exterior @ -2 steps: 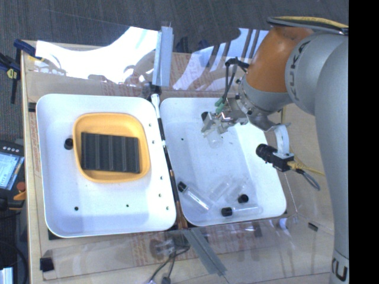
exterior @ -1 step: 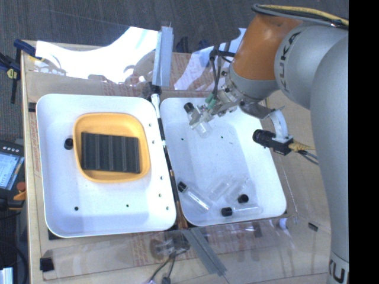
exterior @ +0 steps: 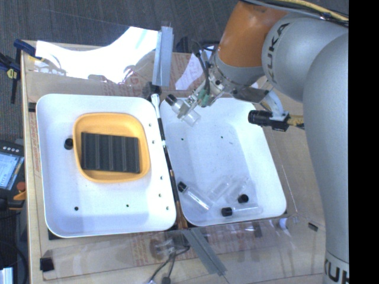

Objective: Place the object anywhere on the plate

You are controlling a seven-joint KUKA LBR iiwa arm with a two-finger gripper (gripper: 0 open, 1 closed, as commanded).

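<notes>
1. Yellow plastic makes up the plate (exterior: 110, 125), which lies in the left bin (exterior: 53, 206), toward that bin's far half. A dark ribbed rectangular insert (exterior: 111, 152) sits in the plate's middle, and nothing else rests on it.
2. White and shallow, the right bin (exterior: 260, 158) touches the left one along their shared edge. Near its front edge lie clear, glassy-looking items (exterior: 222, 189) with small dark caps or pieces beside them. They are hard to make out against the white floor, and I cannot tell which of them is the object meant for the plate.
3. Over the right bin's far-left corner hangs the hand (exterior: 188, 108), below the arm's orange band (exterior: 249, 28). Something pale and translucent shows at its tip, but whether that is a carried item or part of the hand is unclear. I cannot tell how it is set.
4. Judged from this, the placing step is not yet done: the plate carries only its insert.
5. If the hand does carry the object, the next move calls for travel leftward across the shared bin edge, stopping above the plate, then lowering and releasing. If it carries nothing, a pick from the clear items at the right bin's front comes first.
</notes>
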